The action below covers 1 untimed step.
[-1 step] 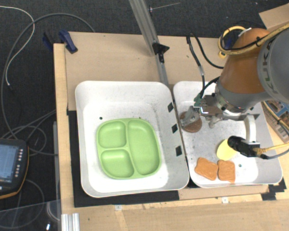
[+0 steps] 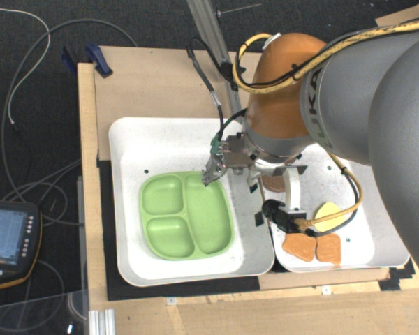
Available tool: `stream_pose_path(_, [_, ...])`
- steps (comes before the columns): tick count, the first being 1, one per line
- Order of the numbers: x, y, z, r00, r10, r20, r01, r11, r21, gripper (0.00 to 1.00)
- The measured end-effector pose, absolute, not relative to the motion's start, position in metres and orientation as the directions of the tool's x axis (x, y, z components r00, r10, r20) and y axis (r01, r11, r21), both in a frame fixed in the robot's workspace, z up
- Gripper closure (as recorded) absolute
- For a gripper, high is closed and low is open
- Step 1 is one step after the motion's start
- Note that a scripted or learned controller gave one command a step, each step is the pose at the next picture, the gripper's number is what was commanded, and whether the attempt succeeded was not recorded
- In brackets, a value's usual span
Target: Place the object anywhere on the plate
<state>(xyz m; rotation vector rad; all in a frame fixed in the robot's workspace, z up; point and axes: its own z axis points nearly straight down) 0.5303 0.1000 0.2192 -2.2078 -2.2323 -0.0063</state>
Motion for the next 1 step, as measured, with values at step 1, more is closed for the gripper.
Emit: stream_pose_path(1, [0.5512, 0.0785, 0.4753, -0.003, 1.0, 0.002, 1.0, 0.003, 0.011, 0.0])
